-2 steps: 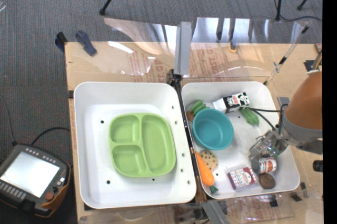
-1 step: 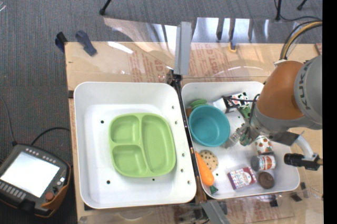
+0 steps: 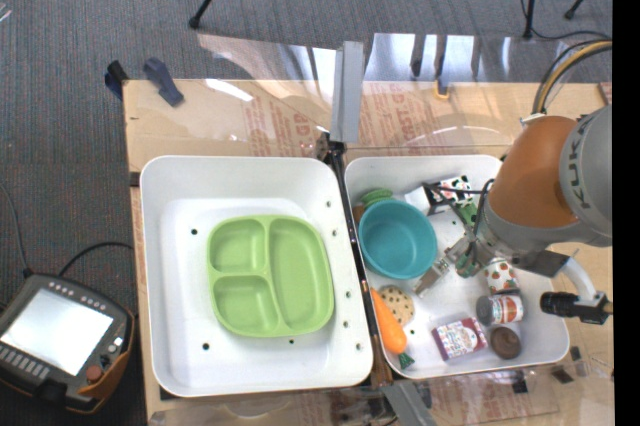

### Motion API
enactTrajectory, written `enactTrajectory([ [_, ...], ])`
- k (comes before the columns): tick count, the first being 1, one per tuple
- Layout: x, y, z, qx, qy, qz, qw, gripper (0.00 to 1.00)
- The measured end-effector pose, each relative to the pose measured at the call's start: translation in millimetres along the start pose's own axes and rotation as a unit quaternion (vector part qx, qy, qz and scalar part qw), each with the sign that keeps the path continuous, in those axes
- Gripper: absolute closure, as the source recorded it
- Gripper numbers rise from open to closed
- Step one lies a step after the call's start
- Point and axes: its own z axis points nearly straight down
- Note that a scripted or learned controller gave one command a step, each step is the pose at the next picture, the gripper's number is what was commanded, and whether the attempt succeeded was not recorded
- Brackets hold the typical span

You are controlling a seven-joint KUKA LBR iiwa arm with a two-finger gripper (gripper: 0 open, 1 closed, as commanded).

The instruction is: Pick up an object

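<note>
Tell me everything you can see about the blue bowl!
The blue bowl is teal-blue, round and deep, with a smooth look like plastic. It stands upright, open side up, and nothing shows inside it. It sits in the right-hand bin, close to the wall nearest the left bin. A green thing peeks out right behind its rim, a cookie and a carrot lie just in front, and the gripper hangs beside its right edge.
</note>
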Motion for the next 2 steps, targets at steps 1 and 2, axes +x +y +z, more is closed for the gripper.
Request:
enactTrajectory([
  [1, -3, -72, 0, -0.001, 0.003, -0.005, 1.0000, 0.00],
  [2, -47, 4, 0, 0.000, 0.000, 0.102, 0.9948, 0.00],
])
